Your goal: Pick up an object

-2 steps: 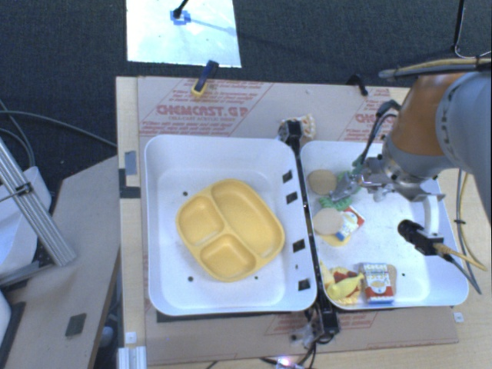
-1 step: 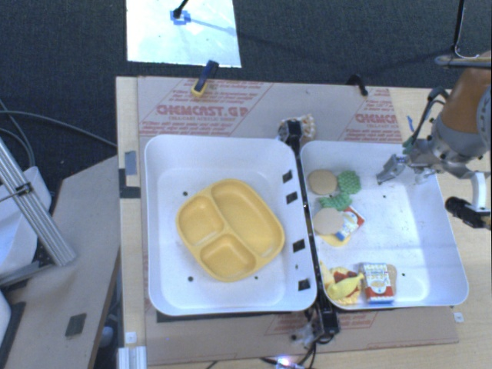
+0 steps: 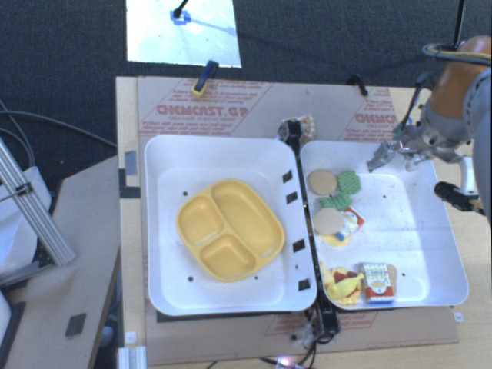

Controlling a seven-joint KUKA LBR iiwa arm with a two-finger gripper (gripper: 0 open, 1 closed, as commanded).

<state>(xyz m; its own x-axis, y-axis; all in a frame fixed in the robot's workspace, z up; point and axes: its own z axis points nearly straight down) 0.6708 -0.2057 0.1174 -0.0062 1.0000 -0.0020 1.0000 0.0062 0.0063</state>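
Several small food toys cluster along the right bin's left side; my hand hovers above its far edge, holding nothing, grip state unclear. I should descend squarely over the tan disc, which lies clear of the wall.

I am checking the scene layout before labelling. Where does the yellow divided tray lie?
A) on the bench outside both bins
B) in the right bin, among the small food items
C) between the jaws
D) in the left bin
D: the yellow divided tray lies flat near the middle of the left bin, while the small food items lie in the right bin.
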